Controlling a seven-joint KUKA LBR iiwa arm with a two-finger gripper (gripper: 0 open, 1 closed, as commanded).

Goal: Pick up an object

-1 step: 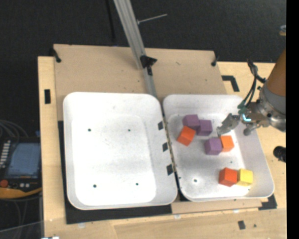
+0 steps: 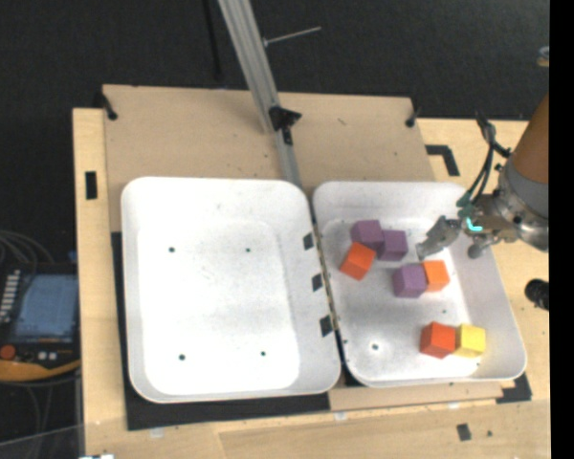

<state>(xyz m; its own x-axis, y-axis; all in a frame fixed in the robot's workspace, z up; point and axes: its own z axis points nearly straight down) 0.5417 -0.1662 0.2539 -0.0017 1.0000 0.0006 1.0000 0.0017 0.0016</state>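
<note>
In the right bin (image 2: pixel 392 202) lie several small blocks. Two purple blocks (image 2: pixel 378 238) sit side by side near the middle, with an orange block (image 2: pixel 358 260) just left of them. A third purple block (image 2: pixel 410 280) touches another orange block (image 2: pixel 436 274). Near the front right corner an orange-red block (image 2: pixel 439 338) stands against a yellow block (image 2: pixel 472 338). My gripper (image 2: pixel 456 243) hangs over the bin's right side, just above and right of the purple and orange pair. It is open, and nothing sits between its fingers.
The left bin (image 2: pixel 210 285) lies beside the right one, their rims meeting at a divider with black clips (image 2: pixel 318 280). A slanted metal pole (image 2: pixel 258 75) rises behind the bins. Electronics and cables (image 2: pixel 29 318) sit off the bench's left.
</note>
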